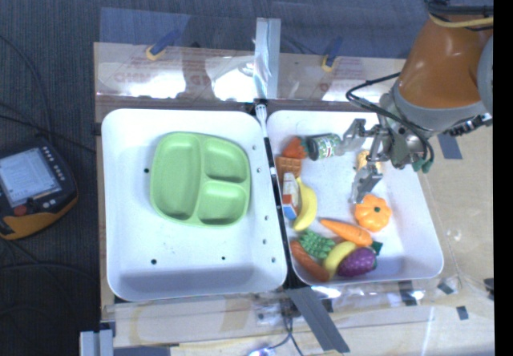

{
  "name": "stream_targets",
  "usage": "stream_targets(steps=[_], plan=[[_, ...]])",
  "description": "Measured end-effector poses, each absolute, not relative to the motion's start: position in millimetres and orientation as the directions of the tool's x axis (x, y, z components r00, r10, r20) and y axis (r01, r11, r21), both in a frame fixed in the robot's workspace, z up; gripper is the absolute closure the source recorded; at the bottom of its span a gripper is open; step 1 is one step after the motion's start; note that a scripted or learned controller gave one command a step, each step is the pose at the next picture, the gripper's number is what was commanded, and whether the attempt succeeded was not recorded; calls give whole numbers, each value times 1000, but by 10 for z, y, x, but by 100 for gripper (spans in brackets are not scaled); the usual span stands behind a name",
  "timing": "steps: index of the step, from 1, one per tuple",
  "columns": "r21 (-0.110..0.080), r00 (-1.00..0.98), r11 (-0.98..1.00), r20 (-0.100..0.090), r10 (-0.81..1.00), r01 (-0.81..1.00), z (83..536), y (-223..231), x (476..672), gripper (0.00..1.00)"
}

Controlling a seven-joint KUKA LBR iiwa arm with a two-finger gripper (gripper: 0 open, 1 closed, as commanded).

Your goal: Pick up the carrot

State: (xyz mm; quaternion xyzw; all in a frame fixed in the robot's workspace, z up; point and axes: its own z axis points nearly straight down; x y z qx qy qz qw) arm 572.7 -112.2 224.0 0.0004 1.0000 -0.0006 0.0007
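1. The carrot [346, 231] is a slim orange piece, tapering to a point at its left end.
2. It lies flat on the floor of the right bin [417, 210], in the near half, slanted so that its thicker right end sits slightly nearer than its tip.
3. Its right end lies just beside a small orange pumpkin [373, 213]; a yellow banana [339, 255] and a purple eggplant [358, 263] lie just near of it.
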Motion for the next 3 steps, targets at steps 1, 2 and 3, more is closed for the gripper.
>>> stream_targets(steps=[1, 2, 3], plan=[[-1, -999, 999, -7, -52, -52, 956, -1465, 5380, 0], [-4, -999, 999, -9, -53, -53, 1044, -1460, 5388, 100], [0, -1000, 1000, -7, 8, 8, 1678, -1225, 5268, 100]])
